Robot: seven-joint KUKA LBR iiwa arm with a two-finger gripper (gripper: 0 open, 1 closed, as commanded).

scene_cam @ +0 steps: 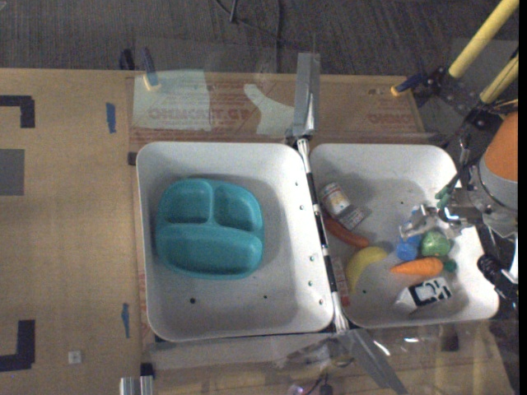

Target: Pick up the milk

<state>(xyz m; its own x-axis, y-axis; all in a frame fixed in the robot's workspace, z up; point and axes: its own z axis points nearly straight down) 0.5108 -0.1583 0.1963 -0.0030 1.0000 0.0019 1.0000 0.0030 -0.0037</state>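
Observation:
The milk (429, 292) is a small white carton with black patches, lying near the front right corner of the right bin (387, 159). My gripper (430, 218) hangs over the right side of that bin, just behind a blue piece (408, 249) and a green piece (436, 243). It is roughly a hand's width behind the milk and apart from it. An orange carrot (417, 266) lies between the gripper and the milk.
In the right bin there are also a small can (342, 206), a red pepper (346, 235) and a yellow lemon (366, 263). A teal divided plate (209, 226) lies in the left bin (165, 303). The arm's orange band (506, 153) is at the right edge.

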